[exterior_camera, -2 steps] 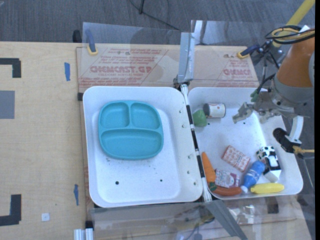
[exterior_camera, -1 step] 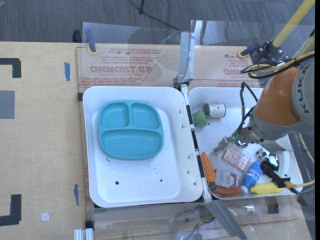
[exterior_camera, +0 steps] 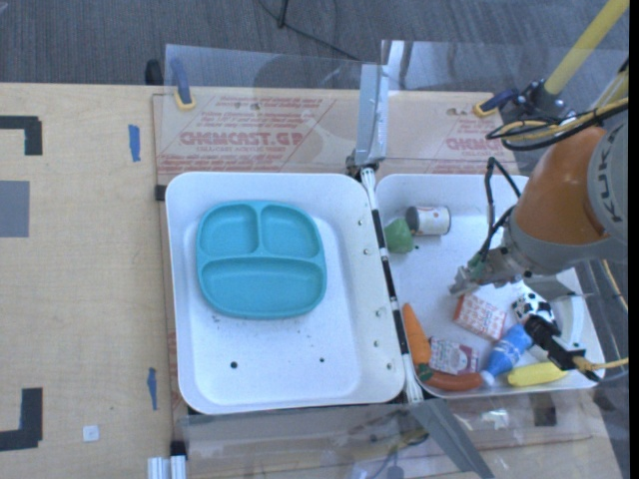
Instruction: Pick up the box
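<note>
box [exterior_camera: 482, 314] mid right bin [exterior_camera: 439, 184], free floor on its left | fingers [exterior_camera: 473, 276] above box's upper-left edge, state unclear

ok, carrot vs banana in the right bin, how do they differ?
Colour: the carrot is orange, the banana yellow.
Place: the carrot lies against the right bin's left wall; the banana lies by its near right corner.
Pose: the carrot runs roughly along that wall, front to back; the banana lies nearly crosswise.
Shared: both are long, slim toy foods lying flat, apart from the gripper.
</note>
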`<state>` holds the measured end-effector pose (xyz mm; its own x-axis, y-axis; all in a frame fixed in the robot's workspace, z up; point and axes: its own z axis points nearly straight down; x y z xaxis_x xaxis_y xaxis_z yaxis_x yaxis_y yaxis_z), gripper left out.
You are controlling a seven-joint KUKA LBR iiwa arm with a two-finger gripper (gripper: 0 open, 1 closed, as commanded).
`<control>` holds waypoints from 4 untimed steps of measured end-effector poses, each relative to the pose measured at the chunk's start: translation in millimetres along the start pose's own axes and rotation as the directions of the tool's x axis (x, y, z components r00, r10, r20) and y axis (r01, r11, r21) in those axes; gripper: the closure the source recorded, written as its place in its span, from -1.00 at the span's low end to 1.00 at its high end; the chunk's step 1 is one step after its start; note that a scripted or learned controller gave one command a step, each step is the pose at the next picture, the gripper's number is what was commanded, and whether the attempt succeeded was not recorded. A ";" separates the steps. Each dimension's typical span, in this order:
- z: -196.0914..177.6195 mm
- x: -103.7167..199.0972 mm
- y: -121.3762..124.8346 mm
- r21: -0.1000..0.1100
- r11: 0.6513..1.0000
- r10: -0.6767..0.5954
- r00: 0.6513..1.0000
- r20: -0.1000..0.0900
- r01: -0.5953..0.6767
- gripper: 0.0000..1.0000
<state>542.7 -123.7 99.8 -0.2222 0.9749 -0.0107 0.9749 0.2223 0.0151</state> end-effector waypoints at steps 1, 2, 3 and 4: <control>0.1 0.0 -0.2 0.001 1.000 0.000 1.000 0.000 0.000 -1.00; 10.7 -8.5 -55.2 0.007 0.989 0.146 0.989 -0.006 -0.146 -1.00; 0.7 -12.1 -55.3 0.003 0.988 0.153 0.988 -0.001 -0.153 1.00; -126.5 47.2 -28.6 0.016 0.991 0.135 0.991 -0.008 -0.134 1.00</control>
